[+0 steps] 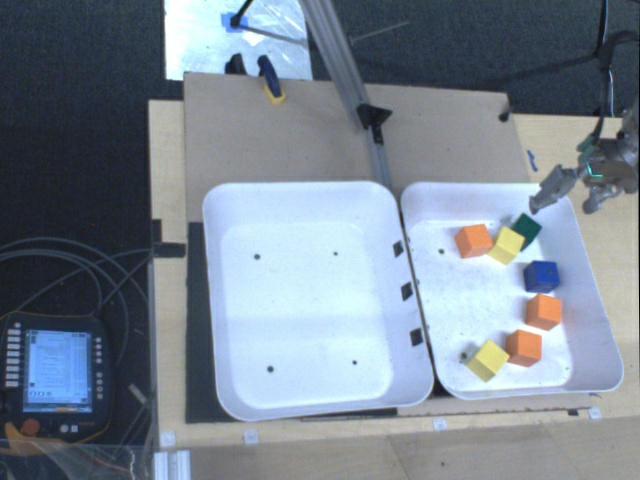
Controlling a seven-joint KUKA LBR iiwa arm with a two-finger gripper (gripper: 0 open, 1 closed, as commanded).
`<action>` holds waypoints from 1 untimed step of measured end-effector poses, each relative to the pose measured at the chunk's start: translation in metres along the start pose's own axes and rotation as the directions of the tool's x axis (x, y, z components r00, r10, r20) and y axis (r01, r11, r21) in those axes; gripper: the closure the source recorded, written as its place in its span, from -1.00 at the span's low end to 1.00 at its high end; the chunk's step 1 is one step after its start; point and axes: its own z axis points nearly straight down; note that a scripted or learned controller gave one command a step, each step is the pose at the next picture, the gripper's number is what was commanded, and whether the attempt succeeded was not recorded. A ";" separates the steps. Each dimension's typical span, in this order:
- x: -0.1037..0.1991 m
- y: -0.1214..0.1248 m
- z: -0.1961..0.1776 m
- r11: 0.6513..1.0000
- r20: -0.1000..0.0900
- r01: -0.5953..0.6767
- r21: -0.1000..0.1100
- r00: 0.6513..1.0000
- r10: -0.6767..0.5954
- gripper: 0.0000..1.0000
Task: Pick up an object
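The right bin [470, 190] holds several small cubes. An orange cube [473, 240], a yellow cube [507, 245] and a dark green cube [528, 229] cluster near its far side. Lower down lie a blue cube [541, 275], two orange cubes [544, 311] [523, 347] and another yellow cube [488, 360]. My gripper [564, 206] hangs over the bin's far right corner, just right of and above the green cube. It is open, with nothing between its spread fingers.
The left bin [215, 268] sits beside the right one, joined by black clips [407, 291]. A slanted metal pole [340, 58] rises over the brown board behind the bins. A teach pendant [55, 373] and cables lie at the lower left.
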 end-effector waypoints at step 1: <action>0.000 0.000 0.000 1.000 0.000 0.000 0.000 1.000 0.000 -1.00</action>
